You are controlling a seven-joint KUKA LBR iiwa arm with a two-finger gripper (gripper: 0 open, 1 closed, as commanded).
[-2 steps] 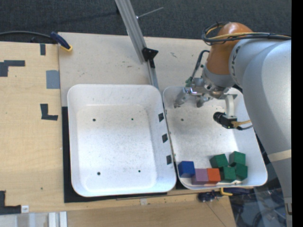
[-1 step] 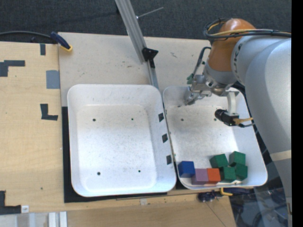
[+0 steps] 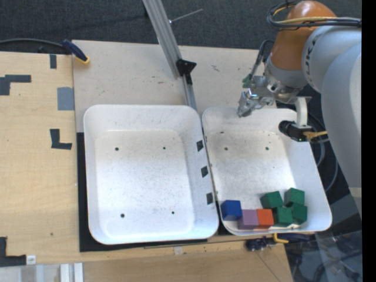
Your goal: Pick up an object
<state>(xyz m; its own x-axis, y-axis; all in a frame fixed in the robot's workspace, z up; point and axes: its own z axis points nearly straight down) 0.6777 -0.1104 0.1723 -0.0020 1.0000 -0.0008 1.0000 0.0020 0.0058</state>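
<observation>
A: Where did we find the gripper (image 3: 245, 108) at this stage?

B: We found it over the far rim of the right bin (image 3: 305, 175), well apart from the objects. We could not tell its state; at that size it was a small metallic blur, though nothing appeared to hang beneath it.

A: And the objects to be picked?

B: They lay in a cluster at the near end of the same bin. From left to right we noted a blue block (image 3: 231, 209), a purple block (image 3: 250, 218), an orange block (image 3: 265, 217), and a heap of green blocks (image 3: 286, 206) against the near right corner.

A: Which step did we judge to be in hand?

B: The approach. No grasp had been made. The next move called for travel along the bin toward its near end, then a descent onto one block. The blue block stood a little apart on its left side, so we judged it the easiest target.

A: Orientation and long axis?

B: The blocks looked near-cubic, with no clear long axis. The row itself ran left to right along the near wall, so we judged that the orange and purple blocks, which touched, left little clearance.
</observation>
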